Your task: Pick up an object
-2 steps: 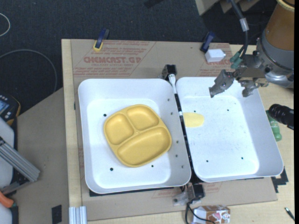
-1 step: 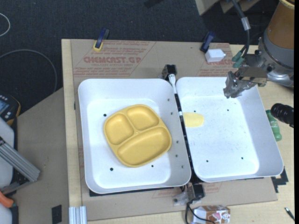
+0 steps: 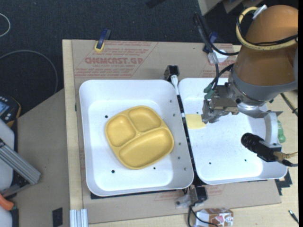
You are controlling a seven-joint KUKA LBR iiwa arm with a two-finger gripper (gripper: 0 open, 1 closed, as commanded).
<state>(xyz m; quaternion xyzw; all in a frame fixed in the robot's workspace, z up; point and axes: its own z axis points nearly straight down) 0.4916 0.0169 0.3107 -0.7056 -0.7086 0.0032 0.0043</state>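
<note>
Nearest the lens, a small clamp (image 3: 196, 193) is seen at the front edge of the surface (image 3: 118, 60), where the two bins meet. A yellow divided plate (image 3: 138, 136) lies flat in the middle of the left bin (image 3: 94, 103) and is left untouched. In the right bin (image 3: 222, 160), a pale yellow flat piece (image 3: 194, 121) rests close against the left wall. The pincer (image 3: 208, 116) is held low just beside it, at its right edge or on it; whether contact is made cannot be told, nor whether the pincer is open or closed. No object is seen to be gripped.

The step in hand is judged to be the approach or grasp attempt on the pale piece, with the lift not yet made. A secure closure on this thin, flat thing would be called for next, followed by a straight lift clear of the bin wall. A slip is judged likely, since little height is offered for a hold.
</note>
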